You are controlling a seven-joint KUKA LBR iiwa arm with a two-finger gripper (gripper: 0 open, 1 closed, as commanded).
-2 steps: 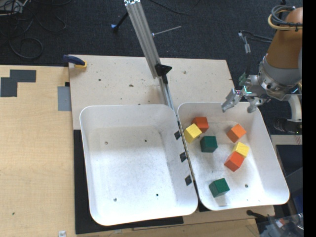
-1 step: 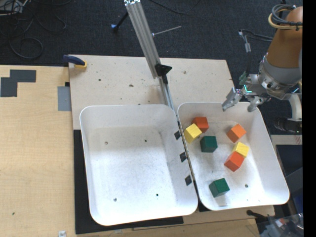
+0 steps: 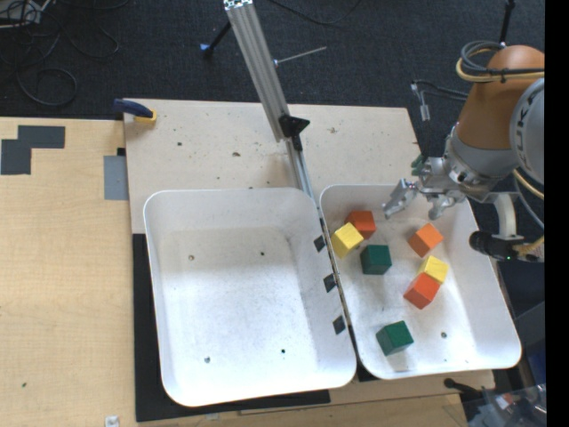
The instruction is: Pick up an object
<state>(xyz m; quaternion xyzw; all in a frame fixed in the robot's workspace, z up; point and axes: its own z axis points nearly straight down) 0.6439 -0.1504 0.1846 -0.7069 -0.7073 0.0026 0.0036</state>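
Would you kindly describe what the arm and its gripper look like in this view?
The arm is grey with a broad orange band above the wrist and rounded, bulky housings. A yellowish cable loops beside the orange band. The gripper is bare grey metal with two thin fingers, one each side of a small blocky body. No markings are legible.

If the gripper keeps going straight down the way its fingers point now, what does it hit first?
Most likely the bare floor of the right bin, near its back wall. The gripper hangs between the orange-red block and the orange block, seemingly over neither. Depth is hard to judge from this slanted view, so the orange block could be grazed.
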